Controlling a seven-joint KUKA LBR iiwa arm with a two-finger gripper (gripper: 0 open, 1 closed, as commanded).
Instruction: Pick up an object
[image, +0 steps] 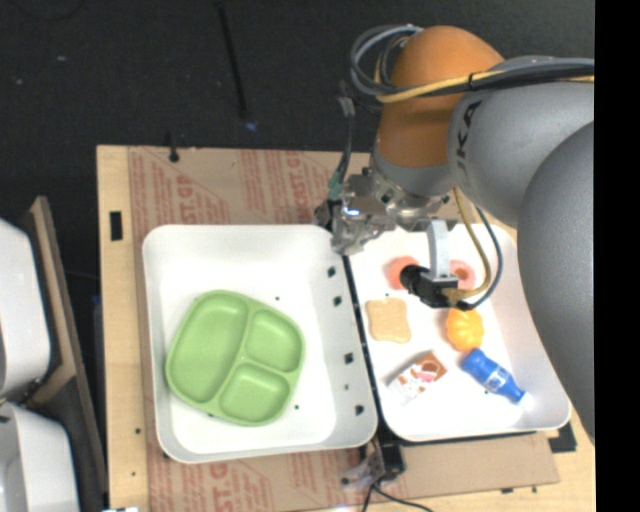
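Camera view, looking down at a slant on 2 shallow white bins set side by side on a brown printed board (230, 190). The grey arm (530, 140) reaches in from the right, and its gripper (348, 228) hangs over the far end of the rims where the 2 bins meet; whether it is spread or closed cannot be told, and no object is seen in its grasp. The left bin (200, 260) holds 1 green plate (235, 357) with 3 compartments, lying flat near its middle. The right bin (450, 415) holds 5 objects: a pink-red piece (404, 272) at the far end, partly hidden; a tan toast slice (387, 320) beside the left wall; an orange fruit (463, 327) to its right; a blue bottle (492, 375) lying tilted just beyond the fruit; and a red-and-white packet (418, 375) near the front.
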